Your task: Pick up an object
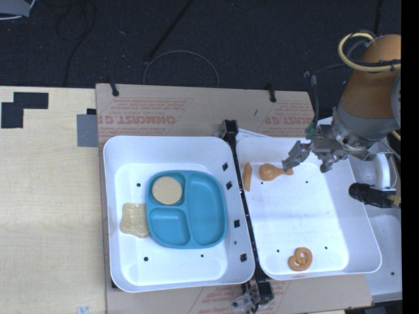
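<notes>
Nearest, a knotted golden pretzel [300, 259] lies in the right bin [357, 241]; farther back, the gripper [306, 159] hovers spread wide beside a smooth drumstick-shaped piece [272, 171].

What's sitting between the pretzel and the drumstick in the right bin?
Nothing: in the camera view, bare white bin floor separates the pretzel from the drumstick.

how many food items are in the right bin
3. A drumstick sits near the top, beside the gripper; a sausage lies along the left wall; a pretzel rests near the bottom edge. None looks hidden.
</notes>
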Robot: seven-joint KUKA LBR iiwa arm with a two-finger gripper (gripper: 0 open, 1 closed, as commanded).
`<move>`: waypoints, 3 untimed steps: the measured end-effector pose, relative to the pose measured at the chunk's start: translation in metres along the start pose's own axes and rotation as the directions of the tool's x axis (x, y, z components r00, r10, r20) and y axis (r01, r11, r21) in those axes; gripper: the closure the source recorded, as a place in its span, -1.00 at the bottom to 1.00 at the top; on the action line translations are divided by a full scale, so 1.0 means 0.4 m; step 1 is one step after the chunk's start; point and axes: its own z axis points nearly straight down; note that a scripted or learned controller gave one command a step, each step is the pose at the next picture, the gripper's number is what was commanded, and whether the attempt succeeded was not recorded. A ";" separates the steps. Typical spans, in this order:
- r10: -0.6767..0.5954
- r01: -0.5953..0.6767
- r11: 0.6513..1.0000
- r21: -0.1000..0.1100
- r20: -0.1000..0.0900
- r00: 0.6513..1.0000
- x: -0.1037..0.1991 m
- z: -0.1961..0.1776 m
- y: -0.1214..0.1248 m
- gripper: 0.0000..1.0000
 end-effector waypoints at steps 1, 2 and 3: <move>-0.002 0.002 1.000 -0.012 0.001 1.000 0.000 -0.018 0.005 -1.00; -0.001 0.001 1.000 -0.008 0.001 1.000 0.001 0.095 0.018 -1.00; -0.001 0.001 1.000 -0.006 0.001 1.000 -0.005 0.250 0.002 -1.00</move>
